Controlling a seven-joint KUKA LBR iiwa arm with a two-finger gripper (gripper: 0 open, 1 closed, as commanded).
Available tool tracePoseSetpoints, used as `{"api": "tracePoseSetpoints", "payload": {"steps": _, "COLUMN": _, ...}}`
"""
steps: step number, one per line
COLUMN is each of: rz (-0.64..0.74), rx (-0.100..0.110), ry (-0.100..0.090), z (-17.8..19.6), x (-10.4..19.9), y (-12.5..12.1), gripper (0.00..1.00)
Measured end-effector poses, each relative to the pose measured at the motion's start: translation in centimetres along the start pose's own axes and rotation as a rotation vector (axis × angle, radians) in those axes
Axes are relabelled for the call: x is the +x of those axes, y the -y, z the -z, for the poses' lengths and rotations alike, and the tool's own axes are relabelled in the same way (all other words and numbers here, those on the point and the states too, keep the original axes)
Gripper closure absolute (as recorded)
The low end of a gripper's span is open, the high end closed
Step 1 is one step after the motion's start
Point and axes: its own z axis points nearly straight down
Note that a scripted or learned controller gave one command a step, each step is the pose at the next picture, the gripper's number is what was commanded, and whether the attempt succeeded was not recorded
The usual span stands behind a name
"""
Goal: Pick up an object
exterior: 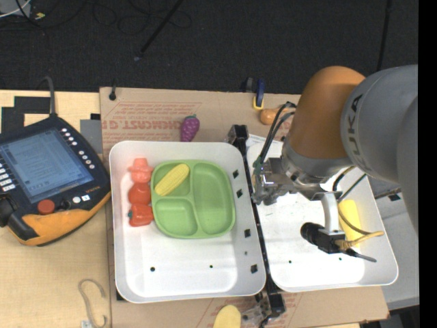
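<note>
Green plastic three-compartment plate (210, 198) is the biggest pick candidate; it lies flat in the left white bin (184, 268), toward the back. The task names no one object, so any loose item counts. The grey KUKA arm (372, 125) w/ orange band hangs over the right white bin (300, 268). Its gripper (268, 183) sits low by that bin's left wall, just beside the divider. Its body hides the tip, so I cannot tell whether the gripper is open or closed, and nothing shows held. The black-and-orange teach pendant (48, 176) lies left of the bins, and a brown cardboard sheet (150, 115) lies under and behind them. The red-orange plastic figure (140, 193) lies touching the plate's left rim. The yellow toy corn cob (171, 178) rests in the plate's back-left compartment. A yellow banana-shaped piece (349, 214) sits near the right bin's right wall, prob. a toy. A small purple grape-like toy (190, 127) lies on the cardboard, outside the bins. To do the step well, prob. skip the flat plate, which offers only a thin rim. Centre over a narrow item, align across its short axis, then descend clear of bin walls. "KUKA" reads on the arm, partly cut off. The cardboard's red print is upside down and only partly legible. The pendant's screen text is too small to read.
</note>
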Motion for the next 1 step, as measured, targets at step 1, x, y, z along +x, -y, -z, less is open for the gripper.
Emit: {"api": "tracePoseSetpoints", "payload": {"steps": 1, "rz": 0.002, "rx": 0.000, "ry": 0.000, "z": 0.36, "x": -0.25, "y": 0.30, "gripper": 1.00}}
